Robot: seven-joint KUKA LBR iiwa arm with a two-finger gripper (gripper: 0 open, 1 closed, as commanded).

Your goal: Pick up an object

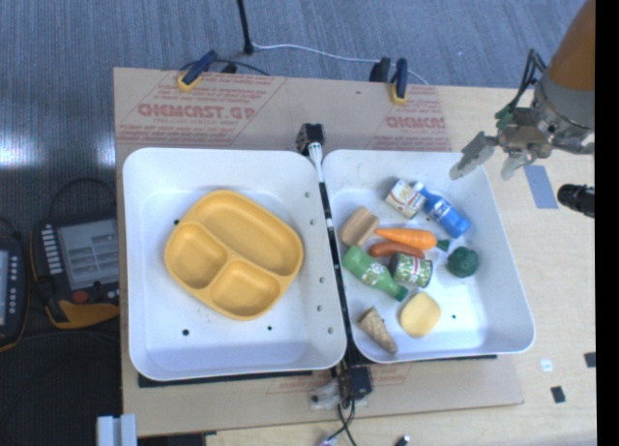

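Note:
My gripper (491, 160) hangs over the upper right corner of the right bin (508, 338), its two fingers spread apart with nothing between them. Below and to its left lie a blue bottle (448, 214) and a small white carton (406, 196). Further down the bin hold an orange carrot (407, 238), a green bottle (372, 273), a small can (412, 270), a dark green round piece (463, 261), a tan block (358, 225), a yellow round piece (420, 315) and a cone (378, 329).
The left bin (145, 338) holds a yellow divided plate (233, 253). Two clamps (197, 71) (397, 83) and a cable sit along the board's far edge. A black clip (310, 137) sits where the bins meet.

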